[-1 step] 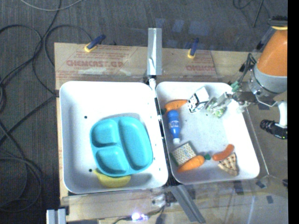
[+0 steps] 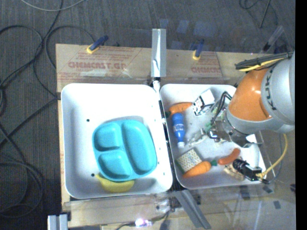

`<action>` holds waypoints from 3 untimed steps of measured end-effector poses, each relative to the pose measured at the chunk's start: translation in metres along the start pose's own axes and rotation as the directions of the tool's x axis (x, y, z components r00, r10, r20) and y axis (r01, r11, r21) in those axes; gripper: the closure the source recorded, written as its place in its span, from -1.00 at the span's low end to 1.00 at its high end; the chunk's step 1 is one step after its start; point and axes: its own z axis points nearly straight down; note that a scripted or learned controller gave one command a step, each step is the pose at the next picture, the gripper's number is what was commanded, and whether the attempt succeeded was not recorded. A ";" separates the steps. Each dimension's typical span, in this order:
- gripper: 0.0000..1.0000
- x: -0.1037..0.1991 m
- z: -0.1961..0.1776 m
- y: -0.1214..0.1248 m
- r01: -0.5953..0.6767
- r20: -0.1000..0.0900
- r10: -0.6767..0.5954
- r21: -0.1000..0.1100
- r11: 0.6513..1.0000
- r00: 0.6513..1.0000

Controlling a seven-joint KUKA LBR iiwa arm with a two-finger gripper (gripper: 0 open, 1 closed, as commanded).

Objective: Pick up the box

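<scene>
The box (image 2: 188, 159), small and beige with a fine speckled pattern, lies in the lower middle of the right bin (image 2: 249, 178), touching a carrot (image 2: 197, 168). My gripper (image 2: 212, 130) hangs over the middle of this bin, up and to the right of the box and apart from it. The grey arm with its orange band (image 2: 248, 104) covers the bin's right side. Nothing shows in the gripper's grasp.
A blue bottle (image 2: 178, 129), an orange item (image 2: 180, 108) and a white tag with black marks (image 2: 203, 101) lie in the right bin's upper left. A red sausage (image 2: 229, 156) lies right of the carrot. The left bin (image 2: 76, 109) holds a blue divided tray (image 2: 124, 147) over a yellow object (image 2: 115, 185).
</scene>
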 end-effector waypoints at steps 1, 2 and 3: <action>-1.00 0.019 0.023 -0.005 -0.165 0.002 0.165 -0.014 0.986 0.986; 1.00 0.020 0.013 -0.004 -0.165 -0.001 0.165 -0.017 0.986 0.986; 1.00 0.045 -0.071 -0.030 -0.125 0.002 0.125 -0.001 0.992 0.992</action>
